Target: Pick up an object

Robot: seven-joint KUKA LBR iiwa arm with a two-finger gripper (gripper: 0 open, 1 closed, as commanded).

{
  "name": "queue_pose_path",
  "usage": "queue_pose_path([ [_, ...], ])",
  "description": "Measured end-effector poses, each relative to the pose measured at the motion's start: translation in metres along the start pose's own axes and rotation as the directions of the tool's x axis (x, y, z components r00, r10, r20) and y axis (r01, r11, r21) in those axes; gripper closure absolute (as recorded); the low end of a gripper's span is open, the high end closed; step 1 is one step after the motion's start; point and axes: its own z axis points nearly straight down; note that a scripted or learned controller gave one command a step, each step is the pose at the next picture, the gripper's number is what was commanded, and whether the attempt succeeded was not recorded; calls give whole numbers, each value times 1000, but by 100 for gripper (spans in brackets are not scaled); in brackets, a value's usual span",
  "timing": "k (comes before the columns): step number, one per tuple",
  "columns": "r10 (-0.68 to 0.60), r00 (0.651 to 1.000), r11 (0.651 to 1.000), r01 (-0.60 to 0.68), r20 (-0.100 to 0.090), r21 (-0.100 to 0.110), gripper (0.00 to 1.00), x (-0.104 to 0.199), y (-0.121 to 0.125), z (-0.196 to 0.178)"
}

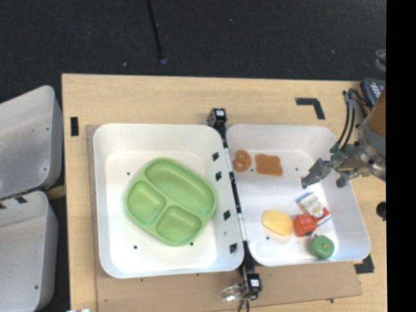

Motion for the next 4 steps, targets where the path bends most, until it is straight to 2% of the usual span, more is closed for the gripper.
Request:
queue_pose_path([
  [1,-3,1000,1000,3,3,-11,0,0,2,-6],
  [3,-1,1000,1000,1,3,-7,0,-14,-10,99],
  [4,2,1000,1000,-2,10,-18,0,-18,-8,139],
])
